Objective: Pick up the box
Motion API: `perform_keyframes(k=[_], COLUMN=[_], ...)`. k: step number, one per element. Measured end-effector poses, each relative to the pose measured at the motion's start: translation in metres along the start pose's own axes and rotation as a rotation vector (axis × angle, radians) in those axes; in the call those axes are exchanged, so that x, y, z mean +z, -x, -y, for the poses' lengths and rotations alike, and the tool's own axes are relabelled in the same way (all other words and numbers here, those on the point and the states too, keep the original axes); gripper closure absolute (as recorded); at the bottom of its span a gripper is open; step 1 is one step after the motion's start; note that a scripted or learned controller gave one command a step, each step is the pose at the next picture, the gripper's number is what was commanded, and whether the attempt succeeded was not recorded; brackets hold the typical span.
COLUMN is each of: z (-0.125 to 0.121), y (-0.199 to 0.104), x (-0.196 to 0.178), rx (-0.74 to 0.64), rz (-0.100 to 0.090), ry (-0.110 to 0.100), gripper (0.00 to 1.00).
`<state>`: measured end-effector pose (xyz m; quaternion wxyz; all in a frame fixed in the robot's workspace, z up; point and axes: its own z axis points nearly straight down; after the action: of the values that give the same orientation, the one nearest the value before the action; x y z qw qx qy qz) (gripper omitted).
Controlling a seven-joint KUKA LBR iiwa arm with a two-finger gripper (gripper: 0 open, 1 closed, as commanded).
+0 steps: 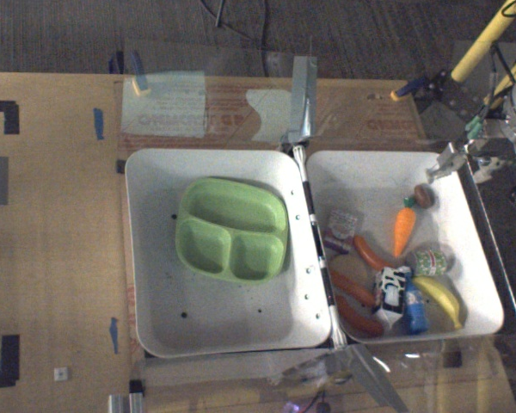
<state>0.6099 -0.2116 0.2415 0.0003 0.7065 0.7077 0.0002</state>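
**Box lies near-left of the gripper, across the right bin**

While the gripper (451, 157) hangs at the far-right corner of the right bin (370, 175), the box (392, 286) — a small black-and-white carton — sits toward the near edge, wedged between a red sausage (354, 289) and a banana (442, 299). Its long axis runs roughly near-to-far. The reach therefore goes near and leftward — whether the fingers are open or closed, I cannot tell.
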Motion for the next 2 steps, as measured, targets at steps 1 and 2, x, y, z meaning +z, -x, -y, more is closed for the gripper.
perform_keyframes(k=[1,2], z=[0.000,-0.054], y=[0.000,-0.102], x=[0.000,0.103], rx=[0.000,-0.198], rz=[0.000,-0.001], ry=[0.000,-0.002], gripper=[0.00,0.00])
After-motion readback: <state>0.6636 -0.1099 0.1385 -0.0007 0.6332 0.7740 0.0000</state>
